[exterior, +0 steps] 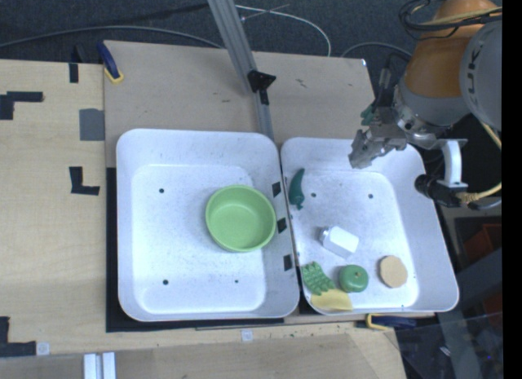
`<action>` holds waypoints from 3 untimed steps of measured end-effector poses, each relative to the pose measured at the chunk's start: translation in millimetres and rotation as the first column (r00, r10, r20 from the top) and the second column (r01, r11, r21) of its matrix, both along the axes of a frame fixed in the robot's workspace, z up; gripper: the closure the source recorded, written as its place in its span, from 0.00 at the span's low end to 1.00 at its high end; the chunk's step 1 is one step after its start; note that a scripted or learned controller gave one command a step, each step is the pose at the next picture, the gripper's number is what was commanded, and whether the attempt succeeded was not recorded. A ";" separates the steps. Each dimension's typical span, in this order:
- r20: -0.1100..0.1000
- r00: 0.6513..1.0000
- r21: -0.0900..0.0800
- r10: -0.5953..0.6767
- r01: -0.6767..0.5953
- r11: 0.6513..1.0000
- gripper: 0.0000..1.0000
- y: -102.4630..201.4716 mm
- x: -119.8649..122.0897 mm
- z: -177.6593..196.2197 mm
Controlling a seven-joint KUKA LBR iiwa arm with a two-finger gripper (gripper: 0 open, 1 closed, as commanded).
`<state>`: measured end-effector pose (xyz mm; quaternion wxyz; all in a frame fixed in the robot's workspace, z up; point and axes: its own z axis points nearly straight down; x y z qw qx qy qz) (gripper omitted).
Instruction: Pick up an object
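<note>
The green bowl [241,218] sits alone in the left bin [147,165]; it is probably light, stiff plastic, best pinched at the rim. In the right bin [408,206], the white block [339,240] looks firm and easy to take across its short sides. The round green piece [354,278] and tan disc [393,271] may slip. The gripper [364,155] hovers over that bin's far edge, holding nothing; how far it is open I cannot tell.

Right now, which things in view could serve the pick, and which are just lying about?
Pick candidates:
green bowl
dark green piece
white block
green round toy
tan disc
gripper above the right bin

Lying about:
blue clamp
cables
</note>
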<state>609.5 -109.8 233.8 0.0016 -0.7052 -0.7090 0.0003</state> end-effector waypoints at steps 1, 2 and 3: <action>0.000 1.000 0.000 0.000 0.000 1.000 1.00 46.5 -3.8 -8.8; -0.001 1.000 0.000 0.001 -0.001 1.000 1.00 100.0 -6.3 -18.2; -0.001 1.000 0.000 0.002 -0.002 1.000 1.00 157.9 -17.8 -25.0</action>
